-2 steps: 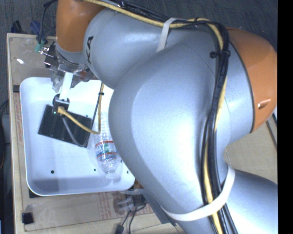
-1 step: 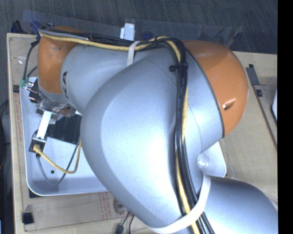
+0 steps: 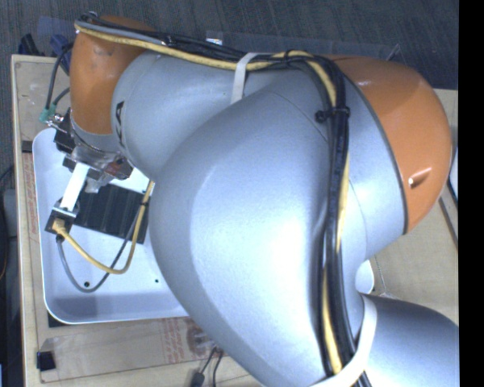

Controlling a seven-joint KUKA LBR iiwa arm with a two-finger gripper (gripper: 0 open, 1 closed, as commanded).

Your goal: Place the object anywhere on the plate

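Observation:
The grey bulk of my arm covers most of the camera view and hides the right bin and much of the left one. The orange band above the wrist sits over the far left corner of the left bin. Below it, my gripper hangs over the bin's left part, close to the white floor. From this angle I can make out nothing between its tips.
The left bin's white floor shows at the front left, with its rim along the left and front sides. The wooden bench frames it. A small black piece lies on the bench's front left corner.

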